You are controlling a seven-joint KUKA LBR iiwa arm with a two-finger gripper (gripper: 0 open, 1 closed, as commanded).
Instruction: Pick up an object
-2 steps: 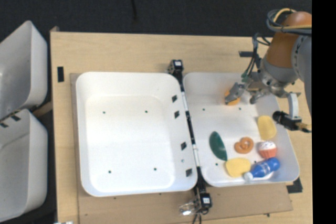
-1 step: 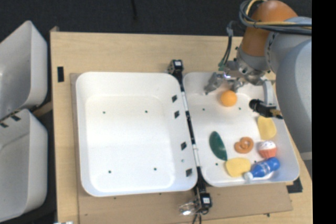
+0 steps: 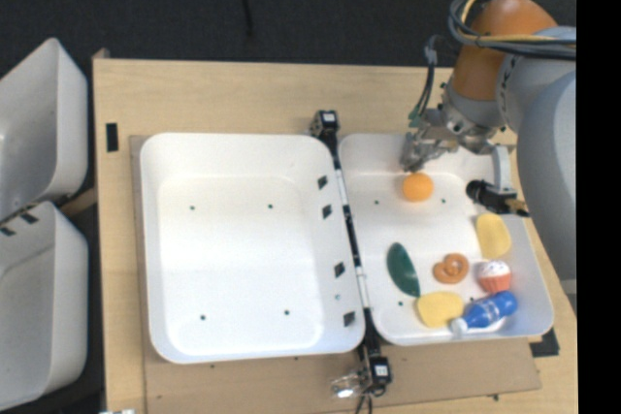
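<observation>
- Dark flooring surrounded a pale wooden tabletop (image 3: 223, 97), which carried two shallow white plastic bins set side by side and joined along a clipped seam.
- Left white bin (image 3: 155, 305): its floor showed a few small dark dots.
- Right white bin (image 3: 374, 160): it held all the loose objects.
- Small round orange ball (image 3: 418, 187): it lay near the far end of the right bin, just below the claw and apart from the other items.
- Dark green elongated leaf-shaped piece (image 3: 403, 268): it lay near the seam, toward the near half of the bin.
- Orange ring-shaped piece (image 3: 451, 268): it sat just right of the green piece.
- Pale yellow oblong piece (image 3: 493, 235): it lay by the bin's right wall.
- Small red-and-white rounded object (image 3: 495, 276): it rested just below that oblong piece.
- Yellow flattened lump (image 3: 440, 308) and blue-and-white bottle-like object (image 3: 488, 312): they lay touching at the near right corner.
- Grey arm with orange band (image 3: 500, 39): it reached in from the right.
- Claw (image 3: 420, 153): it hung over the far end of the right bin, directly above the orange ball; whether its tips were spread or pressed together could not be told, and nothing was seen between them.
</observation>
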